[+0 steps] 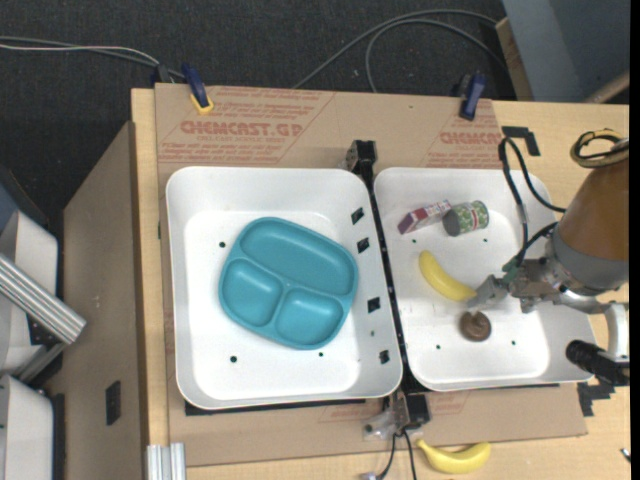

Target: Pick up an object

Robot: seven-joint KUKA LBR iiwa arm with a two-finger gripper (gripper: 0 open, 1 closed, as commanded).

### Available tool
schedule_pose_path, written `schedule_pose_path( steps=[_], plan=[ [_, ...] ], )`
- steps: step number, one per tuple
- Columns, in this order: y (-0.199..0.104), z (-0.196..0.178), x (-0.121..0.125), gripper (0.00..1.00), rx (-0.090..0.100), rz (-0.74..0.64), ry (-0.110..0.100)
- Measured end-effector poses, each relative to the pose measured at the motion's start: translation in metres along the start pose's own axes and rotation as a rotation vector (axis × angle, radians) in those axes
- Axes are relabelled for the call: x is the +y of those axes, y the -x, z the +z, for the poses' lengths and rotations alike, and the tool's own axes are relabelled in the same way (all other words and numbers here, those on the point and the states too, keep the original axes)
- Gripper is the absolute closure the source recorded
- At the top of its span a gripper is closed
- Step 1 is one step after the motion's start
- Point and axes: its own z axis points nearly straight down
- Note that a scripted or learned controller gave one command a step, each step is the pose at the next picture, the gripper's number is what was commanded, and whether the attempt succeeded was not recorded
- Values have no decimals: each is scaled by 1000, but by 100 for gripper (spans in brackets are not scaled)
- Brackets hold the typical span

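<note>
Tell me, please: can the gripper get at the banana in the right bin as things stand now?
Probably yes. The gripper sits low in the right bin, just beside the banana, and nothing lies between them. The small brown object rests a little apart, below.

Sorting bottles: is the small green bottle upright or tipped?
Tipped: the green bottle lies on its side in the right bin, dark cap facing left.

A teal three-compartment plastic tray [288, 282] is set in the left shallow white bin [190, 268]. In the right shallow white bin [440, 368], a yellow banana [442, 277] is placed near the middle, a small brown round object [476, 326] just in front of it, and a green-labelled can [465, 217] and a purple-and-white packet [424, 216] side by side behind it. A second yellow banana [456, 455] is found on the cardboard bench top [150, 268], in front of the bins.
</note>
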Motion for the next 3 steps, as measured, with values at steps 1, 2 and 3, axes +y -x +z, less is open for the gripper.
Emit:
schedule_pose_path(
  steps=[1,2,3],
  plan=[
    [1,-14,2,100,-2,1,8],
    [1,-78,2,100,-6,-1,15],
    [5,-124,-2,100,-6,-1,15]
  ],
)
